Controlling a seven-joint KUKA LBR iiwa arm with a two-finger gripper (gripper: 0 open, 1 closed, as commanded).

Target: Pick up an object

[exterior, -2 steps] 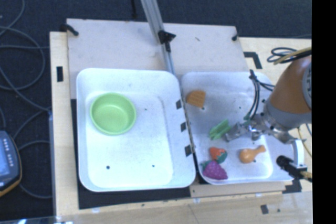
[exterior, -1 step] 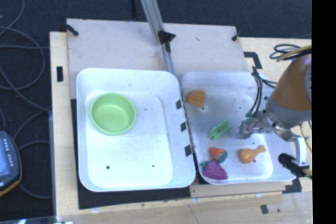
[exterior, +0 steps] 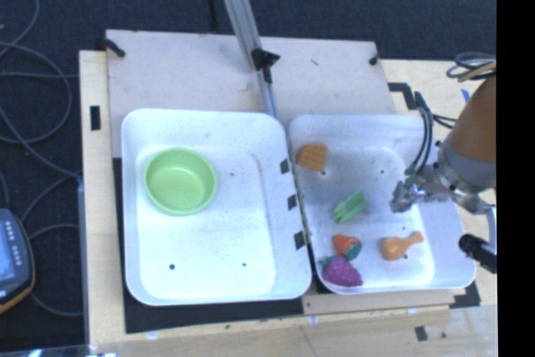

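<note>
Camera view: a glossy round lime-green plastic bowl (exterior: 180,180) sits in the left shallow white bin (exterior: 209,284). The right white bin (exterior: 351,130) holds a smooth orange bun-like lump (exterior: 312,156), a ridged green toy (exterior: 350,206), a red strawberry (exterior: 346,245), knobbly purple grapes (exterior: 342,271) and an orange drumstick (exterior: 400,245). The metal gripper (exterior: 404,198) hovers above the right bin floor, blurred; whether it is clenched is unclear.

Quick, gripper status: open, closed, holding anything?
Gripper: cannot be told. It sits low over the right bin, with no object seen between it; the green toy and the drumstick lie apart from it.
</note>
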